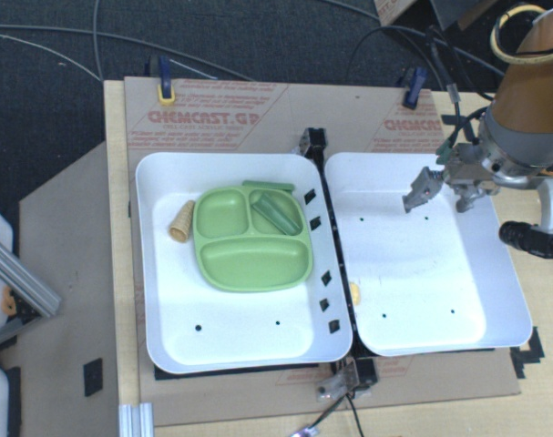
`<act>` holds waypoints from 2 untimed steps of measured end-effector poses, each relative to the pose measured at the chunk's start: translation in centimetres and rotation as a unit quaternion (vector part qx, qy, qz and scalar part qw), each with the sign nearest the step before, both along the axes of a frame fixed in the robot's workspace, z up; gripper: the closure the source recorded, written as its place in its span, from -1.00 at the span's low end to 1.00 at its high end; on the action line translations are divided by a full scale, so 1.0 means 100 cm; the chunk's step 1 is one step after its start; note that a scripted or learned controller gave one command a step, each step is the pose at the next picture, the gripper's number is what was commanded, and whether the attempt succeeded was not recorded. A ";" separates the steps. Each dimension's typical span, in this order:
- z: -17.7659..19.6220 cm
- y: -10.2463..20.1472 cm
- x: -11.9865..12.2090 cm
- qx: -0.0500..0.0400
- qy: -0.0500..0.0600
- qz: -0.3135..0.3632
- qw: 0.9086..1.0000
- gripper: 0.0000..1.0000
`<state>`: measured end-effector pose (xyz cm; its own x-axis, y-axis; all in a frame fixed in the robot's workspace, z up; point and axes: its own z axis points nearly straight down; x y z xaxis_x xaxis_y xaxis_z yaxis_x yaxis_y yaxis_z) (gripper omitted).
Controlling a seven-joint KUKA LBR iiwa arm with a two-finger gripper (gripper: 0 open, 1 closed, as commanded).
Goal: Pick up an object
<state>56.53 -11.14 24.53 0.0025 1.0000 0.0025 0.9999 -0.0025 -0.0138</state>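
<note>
The gripper (443, 192) is hanging over the top of the right bin (458, 299), its two fingers spread apart with nothing between them. One green plate (249, 262) is sitting in the left bin (167, 326). One green pickle (276, 212) is lying on the plate, and one tan cone (180, 221) is lying just beside its left edge

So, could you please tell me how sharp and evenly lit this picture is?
Camera view: even, soft light; the white bins look bright but keep detail; the green plate is crisp; the end effector is slightly soft, casting a faint shadow.
</note>
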 end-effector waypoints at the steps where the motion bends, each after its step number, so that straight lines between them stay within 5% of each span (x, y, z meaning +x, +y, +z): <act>1: 0.006 0.000 0.002 -0.001 -0.006 0.001 1.000 -1.00; 2: -0.056 -0.004 -0.001 0.000 -0.003 0.001 1.000 -1.00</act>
<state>56.44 -11.52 18.93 0.0011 1.0000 0.0025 1.0000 -0.0011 -0.0079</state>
